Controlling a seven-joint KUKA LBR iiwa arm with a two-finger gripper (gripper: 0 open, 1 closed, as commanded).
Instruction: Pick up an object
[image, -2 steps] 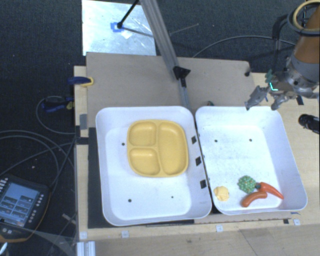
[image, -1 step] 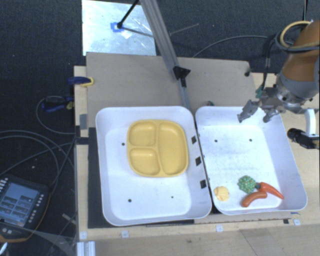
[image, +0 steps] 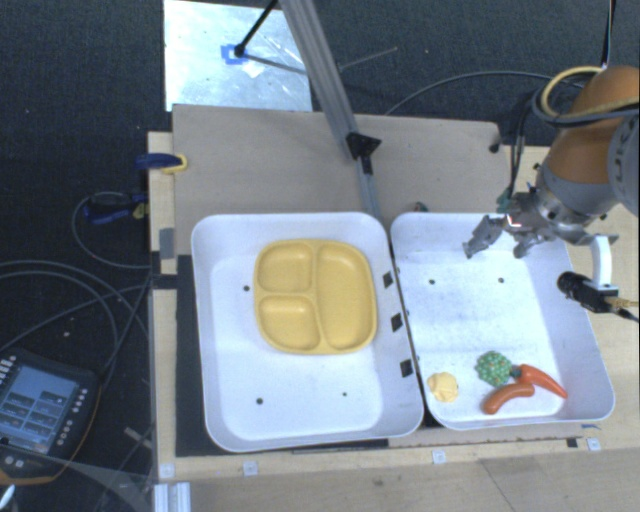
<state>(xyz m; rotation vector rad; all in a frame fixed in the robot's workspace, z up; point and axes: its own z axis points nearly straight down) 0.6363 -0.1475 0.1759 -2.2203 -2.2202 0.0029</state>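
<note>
My gripper (image: 503, 242) hangs over the far edge of the right bin (image: 470, 310), fingers spread apart with nothing between them. Near the bin's front right corner lie a green broccoli-like piece (image: 491, 367), an orange-red carrot (image: 541, 379) and a reddish sausage-shaped piece (image: 507, 398), bunched together. A small yellow lump (image: 443, 386) rests a little to their left. All of these sit well below the gripper in the view, apart from it.
The left bin (image: 225, 400) holds a yellow divided plate (image: 314, 296) with three compartments. A metal pole (image: 330, 80) slants over the bench behind the bins. Cables and a pendant (image: 35, 400) lie on the floor at left.
</note>
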